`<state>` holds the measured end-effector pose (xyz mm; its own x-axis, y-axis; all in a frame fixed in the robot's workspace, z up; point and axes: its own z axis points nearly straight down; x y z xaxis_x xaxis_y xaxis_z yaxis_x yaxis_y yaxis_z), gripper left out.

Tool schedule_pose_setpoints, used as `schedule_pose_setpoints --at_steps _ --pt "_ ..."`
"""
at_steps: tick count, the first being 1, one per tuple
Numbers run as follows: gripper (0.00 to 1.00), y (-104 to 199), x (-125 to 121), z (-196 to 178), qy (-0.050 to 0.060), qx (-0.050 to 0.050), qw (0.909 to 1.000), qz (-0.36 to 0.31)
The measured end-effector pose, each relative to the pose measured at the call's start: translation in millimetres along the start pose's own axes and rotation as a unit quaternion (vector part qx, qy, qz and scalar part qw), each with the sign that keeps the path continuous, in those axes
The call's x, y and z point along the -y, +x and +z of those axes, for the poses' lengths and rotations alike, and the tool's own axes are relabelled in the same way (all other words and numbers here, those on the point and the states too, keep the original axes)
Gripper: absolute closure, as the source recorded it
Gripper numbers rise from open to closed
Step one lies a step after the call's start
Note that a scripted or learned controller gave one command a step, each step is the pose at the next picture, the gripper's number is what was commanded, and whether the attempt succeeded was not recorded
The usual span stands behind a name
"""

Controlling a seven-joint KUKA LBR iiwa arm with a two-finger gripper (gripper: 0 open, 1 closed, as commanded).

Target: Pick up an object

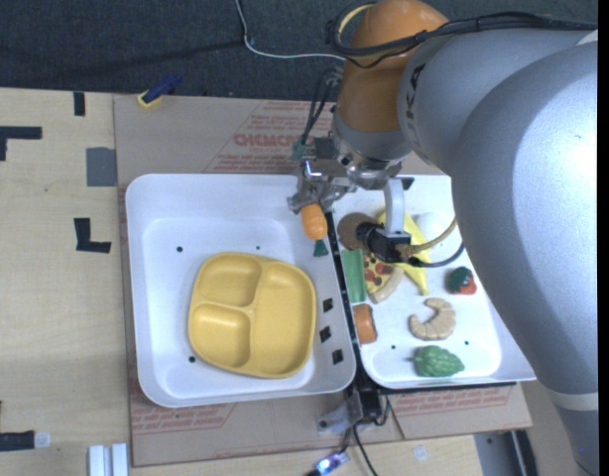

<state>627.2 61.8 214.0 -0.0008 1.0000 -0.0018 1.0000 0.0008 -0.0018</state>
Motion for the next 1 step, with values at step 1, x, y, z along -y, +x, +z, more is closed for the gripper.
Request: schedule_pose_setpoints --at_steps 1 --pt "1.00 5.6 3.5 -20.1 -0.001 -0.001 1.0000 -0.001"
